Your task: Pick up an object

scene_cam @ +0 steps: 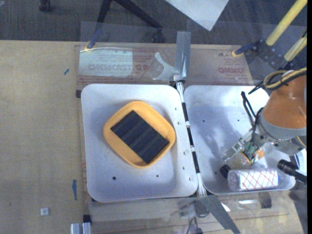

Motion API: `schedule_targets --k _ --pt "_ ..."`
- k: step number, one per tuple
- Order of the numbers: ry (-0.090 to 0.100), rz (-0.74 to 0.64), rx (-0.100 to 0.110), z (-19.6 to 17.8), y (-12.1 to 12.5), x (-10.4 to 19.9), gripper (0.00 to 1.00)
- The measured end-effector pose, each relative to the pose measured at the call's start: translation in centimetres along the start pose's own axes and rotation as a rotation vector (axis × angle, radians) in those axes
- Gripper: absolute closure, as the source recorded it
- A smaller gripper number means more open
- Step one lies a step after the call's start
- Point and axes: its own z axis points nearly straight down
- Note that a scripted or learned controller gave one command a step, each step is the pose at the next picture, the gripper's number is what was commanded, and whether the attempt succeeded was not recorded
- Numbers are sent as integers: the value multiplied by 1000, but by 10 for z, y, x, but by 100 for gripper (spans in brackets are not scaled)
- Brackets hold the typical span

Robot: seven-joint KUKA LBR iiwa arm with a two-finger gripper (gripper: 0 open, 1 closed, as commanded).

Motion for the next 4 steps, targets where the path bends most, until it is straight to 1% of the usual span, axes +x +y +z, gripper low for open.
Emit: schedule_targets --k 1,2,3,4 --pt "0 0 0 0 0 0 0" --pt "-2 237 -3 10 -26 -27 0" --pt "15 93 -5 -11 -51 -34 0" --pt "-5 -314 -24 -4 -55 -36 0"
